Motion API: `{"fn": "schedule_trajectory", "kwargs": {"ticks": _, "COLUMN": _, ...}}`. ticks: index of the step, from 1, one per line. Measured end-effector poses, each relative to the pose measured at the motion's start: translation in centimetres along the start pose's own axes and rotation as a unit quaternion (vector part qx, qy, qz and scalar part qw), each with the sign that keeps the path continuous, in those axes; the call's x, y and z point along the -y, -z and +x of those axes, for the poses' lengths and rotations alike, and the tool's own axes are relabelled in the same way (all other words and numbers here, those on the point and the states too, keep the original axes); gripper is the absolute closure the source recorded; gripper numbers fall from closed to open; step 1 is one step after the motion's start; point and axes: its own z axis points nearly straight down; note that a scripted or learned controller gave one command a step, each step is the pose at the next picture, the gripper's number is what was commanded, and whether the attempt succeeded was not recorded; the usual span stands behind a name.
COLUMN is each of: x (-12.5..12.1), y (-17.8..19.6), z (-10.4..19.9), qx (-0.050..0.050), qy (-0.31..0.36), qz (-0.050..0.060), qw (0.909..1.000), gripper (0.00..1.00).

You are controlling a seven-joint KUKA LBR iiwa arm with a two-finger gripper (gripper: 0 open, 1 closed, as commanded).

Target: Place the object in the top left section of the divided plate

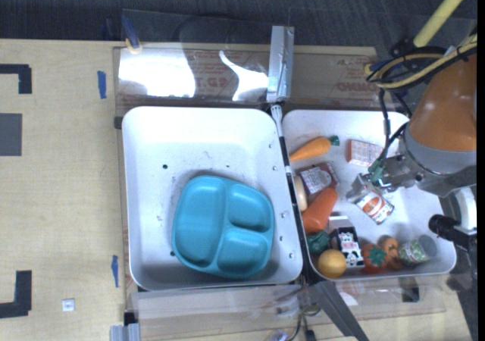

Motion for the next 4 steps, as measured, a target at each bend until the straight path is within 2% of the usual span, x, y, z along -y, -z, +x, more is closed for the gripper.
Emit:
{"fn": "schedule_trajectory", "kwargs": {"ticks": 1, "x": 1.5, "y": -0.7, "z": 10.0, "qx": -0.002, "qy": -0.064, "qz": 0.003, "qw": 0.9980, "gripper": 1.00}}
{"fn": "schedule_trajectory", "kwargs": {"ticks": 2, "x": -0.8, "y": -0.7, "z": 16.7, "qx": 0.000, "qy": -0.033, "qz": 0.000, "qw": 0.9995, "gripper": 1.00}}
{"fn": "schedule_trajectory", "kwargs": {"ticks": 3, "x": -2.8, "y": 10.6, "z": 12.4, "qx": 0.001, "qy": 0.022, "qz": -0.002, "qw": 0.9997, "gripper": 1.00}}
{"fn": "schedule_trajectory", "kwargs": {"ticks": 4, "x": -3.1, "y": 2.5, "z": 20.0, "qx": 0.000, "qy": -0.157, "qz": 0.005, "qw": 0.9875, "gripper": 1.00}}
